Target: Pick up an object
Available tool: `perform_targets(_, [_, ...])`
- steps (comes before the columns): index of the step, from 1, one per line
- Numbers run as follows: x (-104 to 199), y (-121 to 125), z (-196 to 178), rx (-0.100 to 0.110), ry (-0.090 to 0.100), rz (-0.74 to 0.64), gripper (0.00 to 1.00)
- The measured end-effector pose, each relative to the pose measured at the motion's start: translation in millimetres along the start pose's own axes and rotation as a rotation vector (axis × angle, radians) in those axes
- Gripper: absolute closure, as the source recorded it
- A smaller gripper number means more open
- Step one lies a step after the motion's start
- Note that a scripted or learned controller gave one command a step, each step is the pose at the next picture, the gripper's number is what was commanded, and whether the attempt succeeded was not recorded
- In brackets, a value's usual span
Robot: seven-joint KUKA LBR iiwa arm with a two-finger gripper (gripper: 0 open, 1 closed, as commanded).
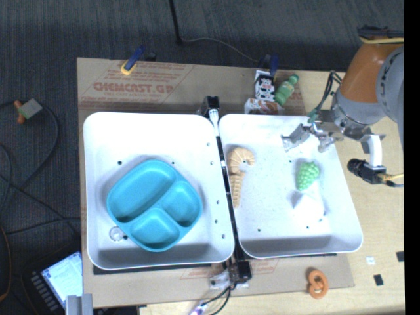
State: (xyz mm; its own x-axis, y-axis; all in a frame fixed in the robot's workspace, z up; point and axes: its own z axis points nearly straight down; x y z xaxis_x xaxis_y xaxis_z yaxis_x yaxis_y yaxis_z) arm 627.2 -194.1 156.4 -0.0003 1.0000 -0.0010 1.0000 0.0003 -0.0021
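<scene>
Green grape bunch (307, 174): toy fruit, lying in the right bin (262, 241) toward its 3 o'clock side; nearest candidate for the pick.
Pale patch below the grapes: whitish item or glare at the bunch's 6 o'clock; too faint to identify.
Gripper (308, 135): hovers just at the bunch's 12 o'clock, near the bin's upper rim; fingers appear spread, with nothing between them.
Arm (367, 84): grey with orange band, entering from 3 o'clock.
Ice cream cone (237, 169): tan toy, lying along the right bin's 9 o'clock wall, well apart from the gripper.
Left bin (98, 136): holds a blue divided plate (155, 203) at its centre.
Bench (164, 87): a small carton and green bottle (286, 89) stand at the right bin's 12 o'clock, outside it; an orange ring (317, 282) lies at its 5 o'clock.
Risk, offset: judged likely that a straight descent lands above the bunch, closing on bare floor.
Risk, shape: the knobbly rounded bunch may roll or squirt from the fingers on closing.
Risk, wall: the bunch lies near the bin's right wall; a finger may catch the rim.
Risk, push: a glancing finger may shove the bunch toward 6 o'clock.
</scene>
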Motion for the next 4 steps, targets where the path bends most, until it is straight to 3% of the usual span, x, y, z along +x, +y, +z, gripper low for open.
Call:
perform_targets(1, [18.9, 2.7, 68.8, -0.006, -0.002, 0.000, 0.00])
perform_targets(2, [50.5, -76.5, 64.9, 0.000, 0.001, 0.001, 0.00])
perform_targets(3, [46.1, -144.2, 62.5, 0.001, 0.001, 0.001, 0.00])
perform_targets(4, [87.4, -143.4, 38.0, -0.001, 0.001, 0.000, 0.00])
